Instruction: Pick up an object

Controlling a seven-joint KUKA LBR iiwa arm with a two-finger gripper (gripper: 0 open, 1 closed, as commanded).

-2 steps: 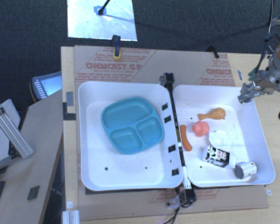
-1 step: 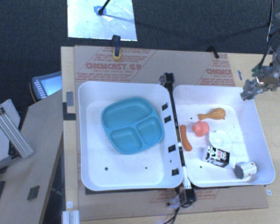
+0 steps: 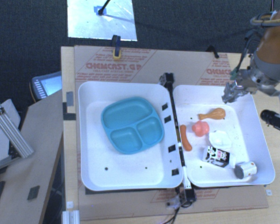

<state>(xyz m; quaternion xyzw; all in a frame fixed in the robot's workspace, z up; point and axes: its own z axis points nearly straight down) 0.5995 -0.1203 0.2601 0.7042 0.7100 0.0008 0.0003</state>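
In the right bin (image 3: 256,120) the loose things lie bunched toward its middle and near edge: a tan chicken drumstick (image 3: 213,114), a pink ball (image 3: 200,128) just beside it, an orange sausage (image 3: 185,137) along the left wall, a white lump (image 3: 219,138), a black-and-white carton (image 3: 217,156) and a grey-capped cylinder (image 3: 245,170) in the near right corner. The left bin (image 3: 91,125) carries a blue divided plate (image 3: 132,124), and both bins sit on a counter (image 3: 144,62) lined with printed cardboard. The gripper (image 3: 229,95) hangs over the right bin's far right corner, apart from the drumstick, with nothing seen between its fingers; whether they are spread or closed I cannot tell.

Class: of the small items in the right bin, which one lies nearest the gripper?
The orange chicken drumstick; it lies just below the gripper, while the others sit farther down the bin.
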